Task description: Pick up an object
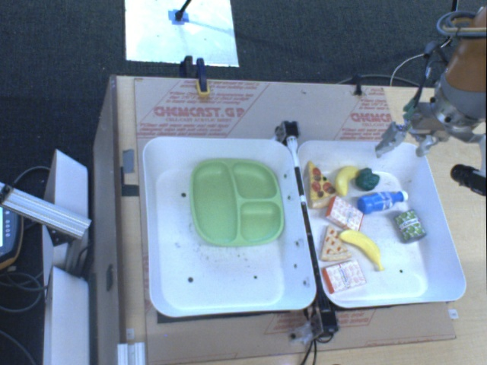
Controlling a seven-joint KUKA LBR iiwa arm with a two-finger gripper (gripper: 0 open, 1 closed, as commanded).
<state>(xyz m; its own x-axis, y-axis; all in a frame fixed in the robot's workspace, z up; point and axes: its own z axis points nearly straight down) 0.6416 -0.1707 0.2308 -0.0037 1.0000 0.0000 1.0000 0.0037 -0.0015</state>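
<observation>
Gripper (405, 141) spread, seemingly holding nothing, above the right bin (437, 280).
Bench (251, 109) is printed board; dark carpet beyond.

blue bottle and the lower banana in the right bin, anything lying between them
In the camera view, nothing lies between the blue bottle and the lower banana: bare white floor of the right bin. The red-and-white packet sits just left of that gap.

Arm (466, 67): grey metal body, orange-tan band above the wrist, dark cables looping beside it. Jaws (404, 143): two pale grey metal fingers.
</observation>
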